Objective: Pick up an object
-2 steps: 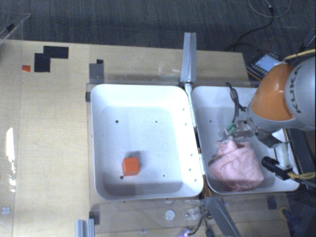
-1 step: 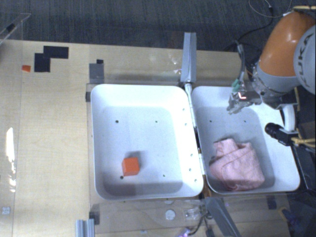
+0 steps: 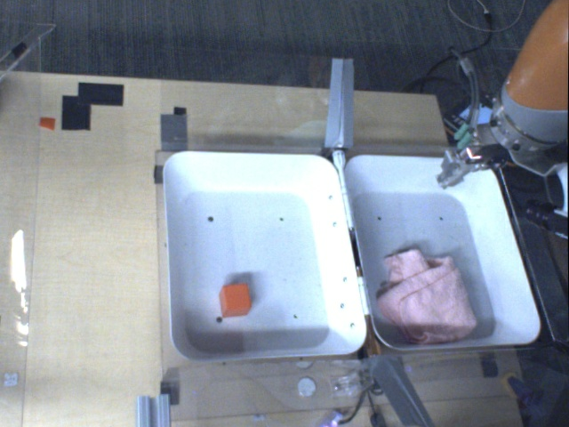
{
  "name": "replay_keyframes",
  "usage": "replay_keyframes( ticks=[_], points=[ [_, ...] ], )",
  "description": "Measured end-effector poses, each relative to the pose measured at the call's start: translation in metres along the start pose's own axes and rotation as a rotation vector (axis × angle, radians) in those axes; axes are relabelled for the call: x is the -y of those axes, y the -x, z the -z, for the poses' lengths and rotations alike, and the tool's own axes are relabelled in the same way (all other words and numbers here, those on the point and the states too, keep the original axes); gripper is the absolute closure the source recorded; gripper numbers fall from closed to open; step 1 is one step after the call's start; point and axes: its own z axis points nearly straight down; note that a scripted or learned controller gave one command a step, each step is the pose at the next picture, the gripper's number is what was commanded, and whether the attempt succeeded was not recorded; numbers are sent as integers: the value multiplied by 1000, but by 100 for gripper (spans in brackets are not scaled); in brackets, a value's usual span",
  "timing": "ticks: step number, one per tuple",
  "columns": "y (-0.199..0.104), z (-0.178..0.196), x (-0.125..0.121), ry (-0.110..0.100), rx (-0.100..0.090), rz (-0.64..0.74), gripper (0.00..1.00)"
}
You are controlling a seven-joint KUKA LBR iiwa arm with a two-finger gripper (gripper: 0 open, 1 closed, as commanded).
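Observation:
A small orange block (image 3: 236,300) lies in the left white bin (image 3: 191,238), toward its front. A crumpled pink cloth (image 3: 427,296) fills the front part of the right white bin (image 3: 409,203). My gripper (image 3: 452,173) hangs over the far right corner of the right bin, well behind the cloth and apart from it. The orange band of the arm (image 3: 542,52) rises above it at the frame's right edge. Nothing shows in the gripper.
A metal rail (image 3: 340,105) runs between the bins at the back. Black patches (image 3: 89,100) and a small orange tag (image 3: 46,124) mark the wooden bench at far left. Cables (image 3: 471,12) lie on the dark floor behind the right bin.

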Motion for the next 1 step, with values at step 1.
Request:
replay_keyframes(
  ticks=[1],
  points=[
    [0,0,0,0,0,1,0]
  ],
)
